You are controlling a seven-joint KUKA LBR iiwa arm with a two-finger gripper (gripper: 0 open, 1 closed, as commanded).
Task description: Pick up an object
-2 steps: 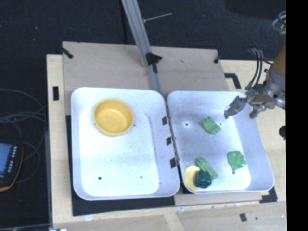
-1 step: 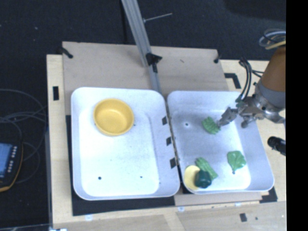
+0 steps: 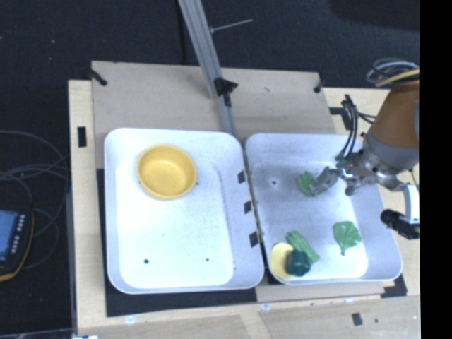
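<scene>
Gripper (image 3: 326,180): hanging low in right bin (image 3: 279,157), touching small green piece (image 3: 306,183); finger spread indiscernible.

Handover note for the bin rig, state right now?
Tool: low in the right bin, beside the small green piece; grip state unclear from this view.
Right bin also has a green leafy piece and a green-and-yellow cluster at the near edge.
Left bin: yellow bowl.
Done: nothing visibly lifted.
Left: secure one object, probably the small green piece, and raise it.
</scene>
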